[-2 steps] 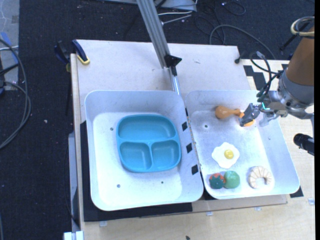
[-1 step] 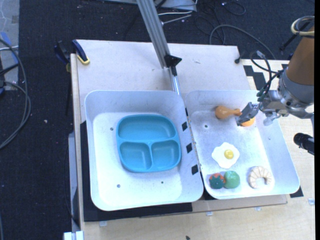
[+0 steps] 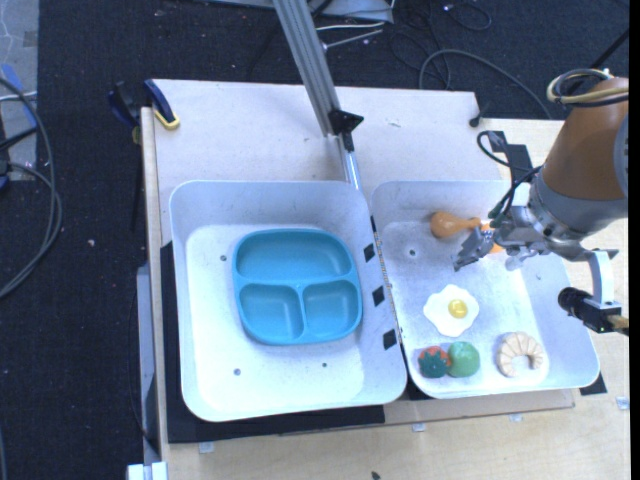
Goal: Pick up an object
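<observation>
Two white bins [image 3: 200, 368] on pale bench [image 3: 260, 118], dark cabled floor [image 3: 80, 48]; gripper [image 3: 482, 250] state unclear.

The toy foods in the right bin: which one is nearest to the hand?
The orange toy drumstick, at the far side of the right white bin. The hand is right beside it; the fried egg, shrimp and vegetables lie nearer the front.

Divided tray [image 3: 297, 299] in left bin [image 3: 200, 268]; egg [image 3: 451, 310], vegetables [image 3: 448, 360], shrimp [image 3: 521, 354], drumstick [image 3: 452, 225] in right bin [image 3: 560, 338].
</observation>
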Controlling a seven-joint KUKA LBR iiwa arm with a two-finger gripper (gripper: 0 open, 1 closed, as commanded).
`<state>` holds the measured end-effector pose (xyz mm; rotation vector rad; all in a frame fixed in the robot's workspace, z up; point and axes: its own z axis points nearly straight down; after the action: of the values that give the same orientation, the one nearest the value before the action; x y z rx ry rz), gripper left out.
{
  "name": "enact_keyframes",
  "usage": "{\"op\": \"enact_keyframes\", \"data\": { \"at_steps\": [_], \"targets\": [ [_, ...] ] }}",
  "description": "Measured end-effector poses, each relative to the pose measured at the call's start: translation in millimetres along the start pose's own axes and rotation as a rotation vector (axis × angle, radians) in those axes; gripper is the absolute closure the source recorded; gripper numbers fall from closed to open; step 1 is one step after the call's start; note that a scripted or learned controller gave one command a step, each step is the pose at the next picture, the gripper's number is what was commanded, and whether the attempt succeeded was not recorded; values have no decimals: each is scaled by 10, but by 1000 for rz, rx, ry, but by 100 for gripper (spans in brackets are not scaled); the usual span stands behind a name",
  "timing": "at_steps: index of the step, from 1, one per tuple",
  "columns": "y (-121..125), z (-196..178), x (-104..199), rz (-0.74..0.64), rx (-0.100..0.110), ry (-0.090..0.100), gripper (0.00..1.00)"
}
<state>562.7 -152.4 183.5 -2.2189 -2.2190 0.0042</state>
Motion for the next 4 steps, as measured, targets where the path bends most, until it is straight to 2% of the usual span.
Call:
{"op": "enact_keyframes", "data": {
  "at_steps": [1, 2, 3, 4],
  "targets": [
    [-24, 640, -16, 1, 1, 0, 0],
    [-13, 908, -13, 0, -6, -2, 0],
    [1, 781, -27, 1, -12, -5, 100],
    [-5, 352, 7, -2, -8, -2, 100]
  ]
}}
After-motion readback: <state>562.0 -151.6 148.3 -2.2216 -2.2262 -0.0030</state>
